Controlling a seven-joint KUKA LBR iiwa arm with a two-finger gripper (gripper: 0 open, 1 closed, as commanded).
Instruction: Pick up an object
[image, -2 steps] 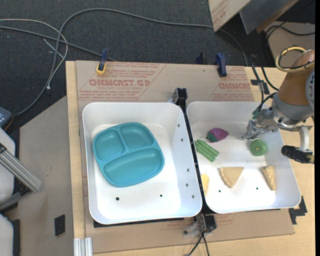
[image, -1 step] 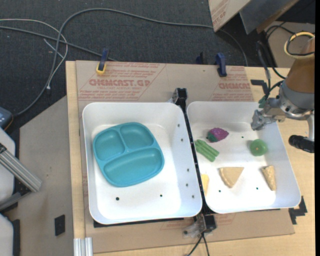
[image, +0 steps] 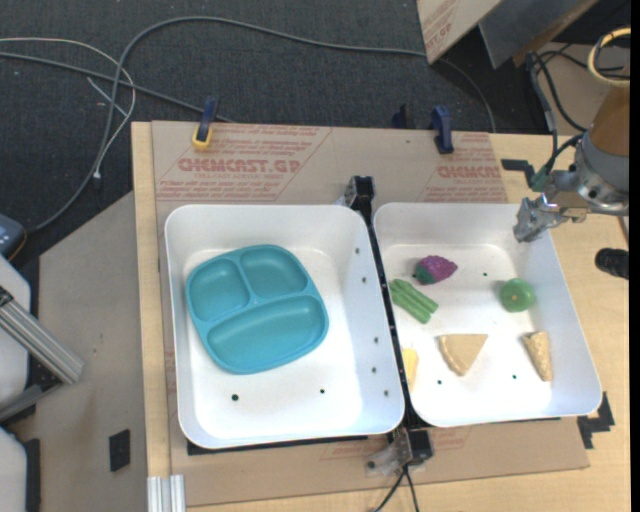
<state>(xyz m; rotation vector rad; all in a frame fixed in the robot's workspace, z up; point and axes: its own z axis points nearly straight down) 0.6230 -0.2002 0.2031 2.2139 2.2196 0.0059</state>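
I park tool (image: 530, 222) over right bin's (image: 570, 330) far rim | finger state: can't tell | green ball (image: 517, 294) just below, nearest pick

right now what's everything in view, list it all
bins: 2, white, side by side on the bench
tray: 1, teal, sectioned, in the left bin
purple toy: 1, purple, right bin, upper middle
green stick: 1, green, right bin, left side, below the purple toy
green ball: 1, green, right bin, right side
tan wedges: 2, tan, front of the right bin, the second at
yellow piece: 1, yellow, at the right bin's left wall, partly hidden
clamps: 2, blue, on the board's back edge
board: 1, brown with red print, under the bins
cables: several, pale, on the dark floor
gripper: 1, grey, over the right bin's back right corner
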